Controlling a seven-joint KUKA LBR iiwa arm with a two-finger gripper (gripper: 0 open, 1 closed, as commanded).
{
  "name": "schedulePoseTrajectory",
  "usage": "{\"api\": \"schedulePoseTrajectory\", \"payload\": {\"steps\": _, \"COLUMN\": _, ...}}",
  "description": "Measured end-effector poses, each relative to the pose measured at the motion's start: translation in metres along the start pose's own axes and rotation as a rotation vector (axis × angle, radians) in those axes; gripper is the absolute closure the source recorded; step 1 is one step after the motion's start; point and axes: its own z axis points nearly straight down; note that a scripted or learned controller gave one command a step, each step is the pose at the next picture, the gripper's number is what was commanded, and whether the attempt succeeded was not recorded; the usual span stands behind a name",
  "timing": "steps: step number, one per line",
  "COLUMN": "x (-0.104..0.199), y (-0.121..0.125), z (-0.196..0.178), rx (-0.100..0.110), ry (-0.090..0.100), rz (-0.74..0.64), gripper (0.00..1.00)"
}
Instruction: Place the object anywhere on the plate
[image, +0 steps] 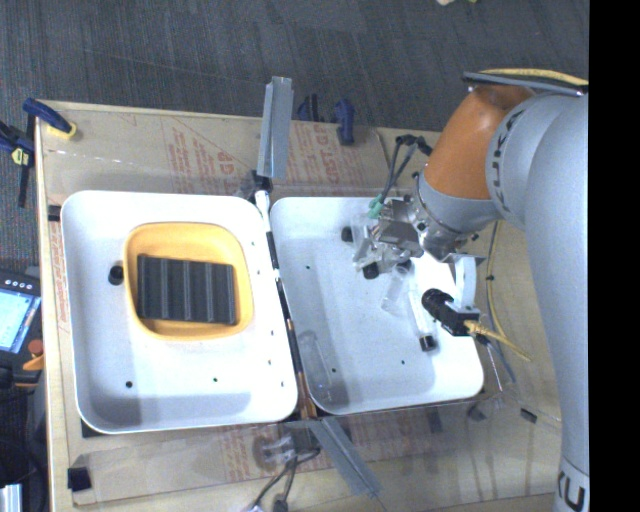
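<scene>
One yellow plate (187, 237) holding dark ridged block (186, 289) | left bin (90, 380) | end effector (385, 262) grip: cannot tell

Two bins side by side on the bench

The left bin (90, 390) holds a plate (150, 240) in its upper middle, with a ridged block (187, 289) lying on it. The right bin (350, 380) sits just beside it; the gripper (392, 252) hangs over its upper right part.
</scene>
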Motion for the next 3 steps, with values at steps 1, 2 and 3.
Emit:
{"api": "schedulePoseTrajectory", "payload": {"steps": 1, "x": 0.070, "y": -0.019, "z": -0.066, "rx": -0.005, "ry": -0.001, "rz": -0.068, "gripper": 1.00}}
{"api": "schedulePoseTrajectory", "payload": {"steps": 2, "x": 0.219, "y": 0.011, "z": -0.004, "rx": -0.002, "ry": -0.003, "rz": -0.327, "gripper": 1.00}}
{"api": "schedulePoseTrajectory", "payload": {"steps": 3, "x": 0.219, "y": 0.012, "z": -0.004, "rx": -0.003, "ry": -0.004, "rz": -0.327, "gripper": 0.00}}
